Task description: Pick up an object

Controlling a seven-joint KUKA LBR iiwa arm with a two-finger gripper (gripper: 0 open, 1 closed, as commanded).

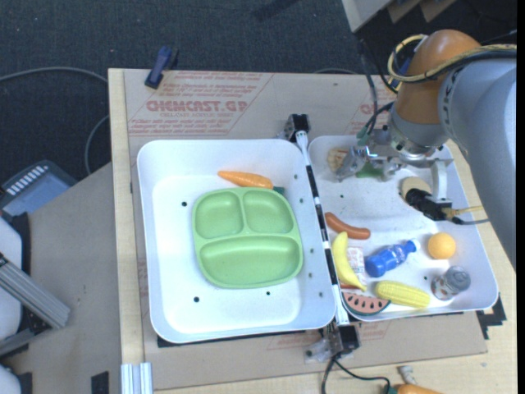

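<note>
Two bins (164, 220) of smooth, glossy white plastic; divided plate (246, 238) of matt green plastic; blue bottle (389, 258), corn cob (402, 294) and banana (344, 261) of shiny moulded plastic; counter (205, 105) covered in matt brown printed paper.

Carrot (244, 179) lies behind divided plate (246, 238) in left bin (160, 220).
</note>
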